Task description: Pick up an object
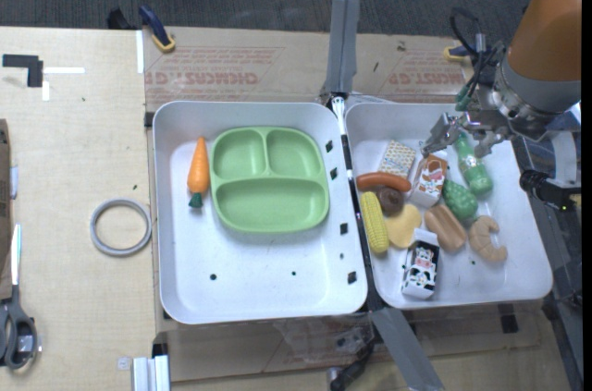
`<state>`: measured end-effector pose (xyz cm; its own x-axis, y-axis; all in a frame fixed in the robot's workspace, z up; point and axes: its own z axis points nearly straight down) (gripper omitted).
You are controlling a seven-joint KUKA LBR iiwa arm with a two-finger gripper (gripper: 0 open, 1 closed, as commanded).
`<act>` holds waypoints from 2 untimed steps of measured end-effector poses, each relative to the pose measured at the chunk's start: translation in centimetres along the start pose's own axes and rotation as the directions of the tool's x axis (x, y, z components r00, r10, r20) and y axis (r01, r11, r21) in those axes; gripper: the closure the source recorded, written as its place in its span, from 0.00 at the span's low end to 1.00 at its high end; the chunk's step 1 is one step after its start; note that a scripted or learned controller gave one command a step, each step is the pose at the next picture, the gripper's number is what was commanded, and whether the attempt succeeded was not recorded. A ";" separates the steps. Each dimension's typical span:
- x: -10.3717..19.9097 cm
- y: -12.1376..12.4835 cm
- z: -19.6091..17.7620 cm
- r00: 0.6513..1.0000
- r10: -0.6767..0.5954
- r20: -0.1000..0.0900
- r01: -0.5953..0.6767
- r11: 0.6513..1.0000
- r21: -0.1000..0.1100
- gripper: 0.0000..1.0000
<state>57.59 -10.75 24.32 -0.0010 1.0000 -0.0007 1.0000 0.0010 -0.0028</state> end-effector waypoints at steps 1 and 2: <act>-1.7 2.5 14.6 0.998 0.055 0.001 -0.055 0.998 -0.011 0.00; -1.8 2.5 13.7 0.998 0.059 0.001 -0.059 0.998 -0.012 1.00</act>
